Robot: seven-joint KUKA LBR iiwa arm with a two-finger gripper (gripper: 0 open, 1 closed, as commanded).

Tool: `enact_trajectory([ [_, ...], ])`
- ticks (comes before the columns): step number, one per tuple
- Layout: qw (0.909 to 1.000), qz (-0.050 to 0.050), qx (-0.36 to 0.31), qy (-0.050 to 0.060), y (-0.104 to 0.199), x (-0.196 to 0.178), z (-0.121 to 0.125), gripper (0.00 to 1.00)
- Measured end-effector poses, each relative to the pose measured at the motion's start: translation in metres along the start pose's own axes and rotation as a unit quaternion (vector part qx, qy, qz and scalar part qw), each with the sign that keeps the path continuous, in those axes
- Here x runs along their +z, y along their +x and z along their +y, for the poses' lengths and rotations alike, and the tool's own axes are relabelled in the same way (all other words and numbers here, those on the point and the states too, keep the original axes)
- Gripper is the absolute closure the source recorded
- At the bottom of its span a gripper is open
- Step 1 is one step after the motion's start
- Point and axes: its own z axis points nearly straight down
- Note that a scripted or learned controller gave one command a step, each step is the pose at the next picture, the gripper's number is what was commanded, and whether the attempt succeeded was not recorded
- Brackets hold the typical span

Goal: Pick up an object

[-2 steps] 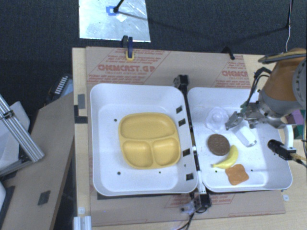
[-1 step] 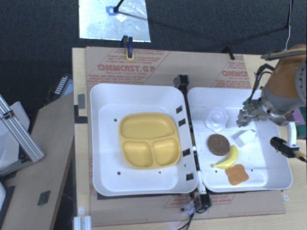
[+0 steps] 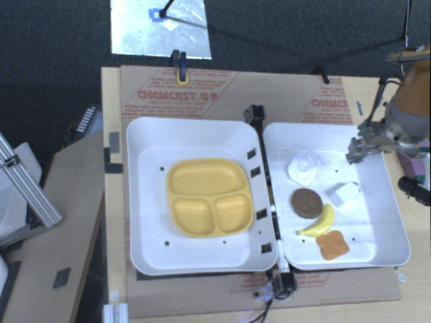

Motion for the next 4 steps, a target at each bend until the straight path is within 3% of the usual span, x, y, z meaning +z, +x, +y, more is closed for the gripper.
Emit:
enact_trajectory([
  [1,1.0,0.0,0.0,0.001,-0.001,-0.054,0.002,1.0],
  [4,1.0,0.003,-0.003,0.004,0.156,-0.025,-0.014,1.0],
])
